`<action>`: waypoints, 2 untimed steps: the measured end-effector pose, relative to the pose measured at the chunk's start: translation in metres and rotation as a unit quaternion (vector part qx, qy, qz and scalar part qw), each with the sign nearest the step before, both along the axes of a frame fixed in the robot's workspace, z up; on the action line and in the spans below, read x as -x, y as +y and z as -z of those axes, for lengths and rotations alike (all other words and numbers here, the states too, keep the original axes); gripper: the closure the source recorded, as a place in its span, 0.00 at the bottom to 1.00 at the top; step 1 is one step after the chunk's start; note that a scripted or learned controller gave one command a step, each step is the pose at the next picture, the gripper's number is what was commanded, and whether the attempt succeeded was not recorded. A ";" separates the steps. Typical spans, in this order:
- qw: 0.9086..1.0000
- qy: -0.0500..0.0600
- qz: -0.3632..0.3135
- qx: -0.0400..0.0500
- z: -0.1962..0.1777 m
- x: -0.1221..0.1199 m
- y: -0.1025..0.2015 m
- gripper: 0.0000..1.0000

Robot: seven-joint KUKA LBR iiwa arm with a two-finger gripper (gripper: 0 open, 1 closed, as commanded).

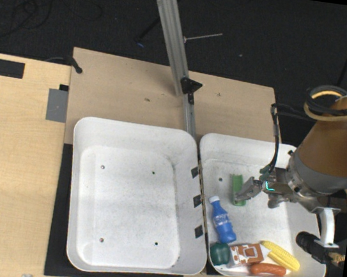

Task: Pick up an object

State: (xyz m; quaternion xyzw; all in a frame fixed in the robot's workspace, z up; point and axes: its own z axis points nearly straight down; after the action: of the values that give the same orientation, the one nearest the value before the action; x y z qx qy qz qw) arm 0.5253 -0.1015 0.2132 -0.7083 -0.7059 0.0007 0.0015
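In the right bin (223, 150) my gripper (260, 195) hangs low over the middle of the floor. It is open, and nothing sits between its fingers. A small green block (237, 189) lies just left of the left finger (247, 190), touching it or nearly so. Closer to the front lie a blue bottle (222, 220) with a white cap, a dark green object (219, 254), an orange and white packet (246, 253), a yellow corn cob (281, 255) and a red sausage (267, 269).
The left bin (127, 199) adjoins the right one along a divider with black clips (197, 200). A slanted metal pole (174, 44) rises behind the bins. The arm's orange band (334, 142) hangs over the right bin's far right side.
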 end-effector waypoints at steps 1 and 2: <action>1.000 0.004 -0.002 -0.001 0.064 0.004 -0.001 0.00; 1.000 0.003 -0.001 -0.001 0.118 0.007 0.000 0.00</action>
State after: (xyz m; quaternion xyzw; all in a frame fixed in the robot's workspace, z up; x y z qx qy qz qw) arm 0.5186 -0.1017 0.0952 -0.7075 -0.7067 0.0026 0.0043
